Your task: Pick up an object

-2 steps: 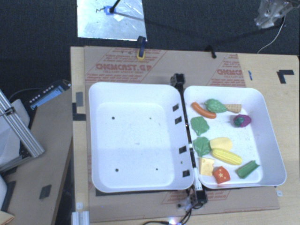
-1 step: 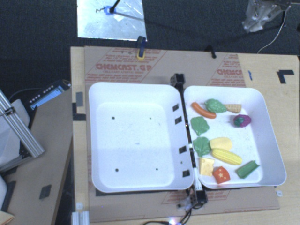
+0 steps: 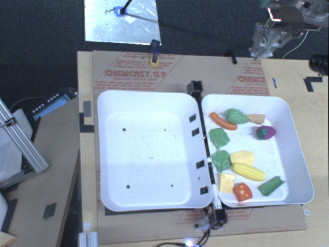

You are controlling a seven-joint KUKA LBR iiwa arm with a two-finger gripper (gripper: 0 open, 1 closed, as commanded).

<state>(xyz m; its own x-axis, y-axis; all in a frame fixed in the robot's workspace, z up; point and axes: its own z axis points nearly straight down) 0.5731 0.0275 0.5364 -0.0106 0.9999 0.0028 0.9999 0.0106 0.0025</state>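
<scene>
Lowest in the frame, along the near wall of the right bin [image 3: 300,153], lie a red strawberry-shaped piece [image 3: 242,192], a pale yellow wedge [image 3: 226,182] just beside it, and a dark green pod-shaped piece [image 3: 271,185]. Behind these rests a ribbed yellow corn cob [image 3: 249,172], touching a smooth pale yellow lump [image 3: 241,157]. Two flat green leafy pieces [image 3: 220,148] sit along the bin's left wall, one behind the other. Towards the far wall lie an orange-red sausage shape [image 3: 223,121], a rounded green piece [image 3: 236,116] touching it, a tan waffle-textured cone [image 3: 256,119] and a purple knobbly piece [image 3: 265,133]. All appear to be moulded plastic with a slight sheen.

Both bins are shallow, white and round-cornered; the left bin [image 3: 110,138] shows small dark dots on its floor. They rest on brown printed cardboard [image 3: 133,68].

Gripper [image 3: 263,48]: raised at upper right, beyond the far edge of the bench, well apart from the right bin and its contents. Metallic grey body, blurred. Finger spacing cannot be told. Nothing is seen touching it.
</scene>
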